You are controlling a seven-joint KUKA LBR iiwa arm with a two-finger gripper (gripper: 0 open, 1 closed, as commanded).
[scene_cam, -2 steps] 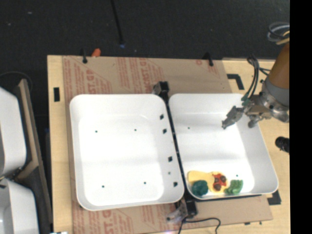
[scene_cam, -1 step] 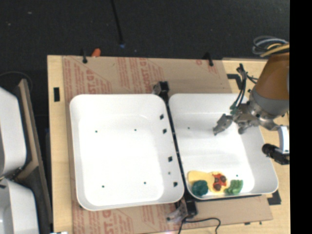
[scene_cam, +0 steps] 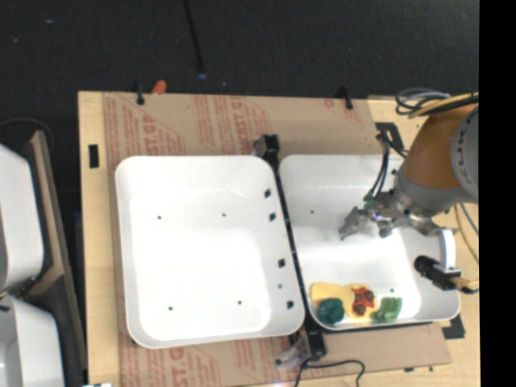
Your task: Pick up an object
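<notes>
While the gripper (scene_cam: 364, 221) hangs over the right bin's (scene_cam: 322, 184) middle, fingers spread, grasping nothing | objects (scene_cam: 355, 303) clustered at bin's near edge.

Two white bins (scene_cam: 201, 248) on a tan table (scene_cam: 201, 127) printed with red lettering. Near the grey tool (scene_cam: 367, 220), under its orange band: a yellow object (scene_cam: 330, 292), a teal one (scene_cam: 330, 311), a red one (scene_cam: 362, 298), a green one (scene_cam: 388, 310).
</notes>
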